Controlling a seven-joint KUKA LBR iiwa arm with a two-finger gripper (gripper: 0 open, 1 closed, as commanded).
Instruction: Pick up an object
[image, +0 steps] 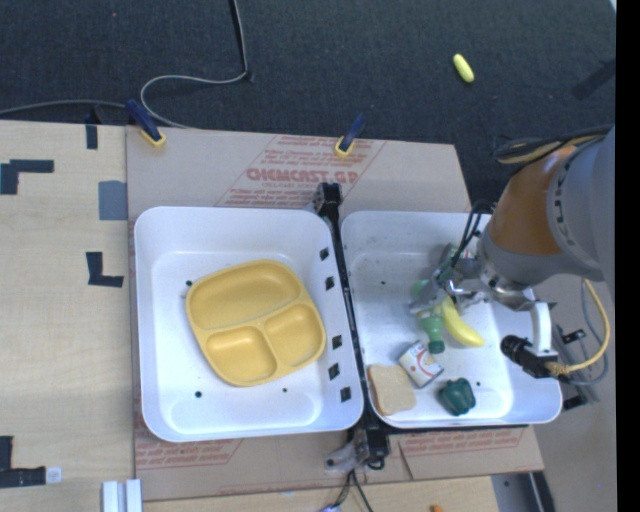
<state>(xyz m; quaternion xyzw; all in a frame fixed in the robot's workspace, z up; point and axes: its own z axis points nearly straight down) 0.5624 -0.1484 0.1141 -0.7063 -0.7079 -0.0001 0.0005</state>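
A banana lies in the right bin, touching a small green bottle, with a carton, a slice of bread and a green pepper nearby. The hand hovers just above; its state cannot be told. A yellow divided plate occupies the left bin.

Glossy yellow plastic tray

Lighting even and bright overhead; soft shadows, mild glare on the white bins left of the gripper; image slightly soft.
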